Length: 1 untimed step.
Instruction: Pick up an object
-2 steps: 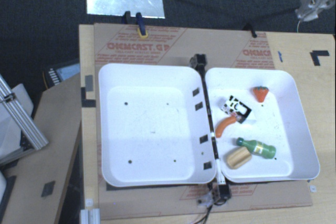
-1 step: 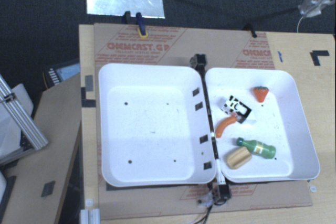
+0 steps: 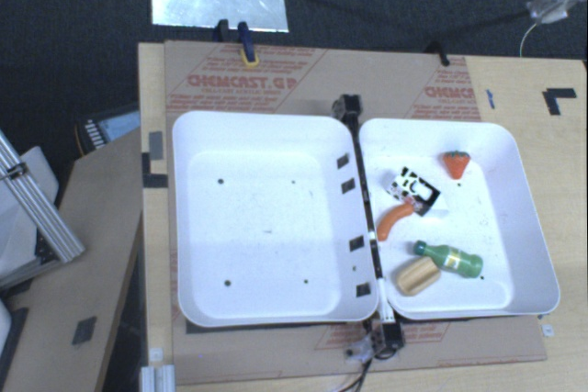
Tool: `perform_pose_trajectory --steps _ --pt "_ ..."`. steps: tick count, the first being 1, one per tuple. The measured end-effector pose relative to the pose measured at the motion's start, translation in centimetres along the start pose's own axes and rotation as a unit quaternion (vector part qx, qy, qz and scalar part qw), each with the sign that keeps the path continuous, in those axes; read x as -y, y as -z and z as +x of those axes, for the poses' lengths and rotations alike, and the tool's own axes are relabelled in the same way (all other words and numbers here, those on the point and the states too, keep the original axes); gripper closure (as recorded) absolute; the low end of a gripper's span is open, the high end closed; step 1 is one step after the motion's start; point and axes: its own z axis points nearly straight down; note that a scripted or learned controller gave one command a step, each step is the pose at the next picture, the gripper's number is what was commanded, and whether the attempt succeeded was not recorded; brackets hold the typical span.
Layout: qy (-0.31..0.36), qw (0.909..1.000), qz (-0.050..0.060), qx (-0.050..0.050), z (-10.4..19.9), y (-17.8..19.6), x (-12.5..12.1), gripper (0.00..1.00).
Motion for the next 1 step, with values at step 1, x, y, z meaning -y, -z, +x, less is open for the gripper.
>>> perform_pose_trajectory --steps 1 --pt "0.002 1.0 -0.002 0.0 -0.01 1.15 -0.05 1.0"
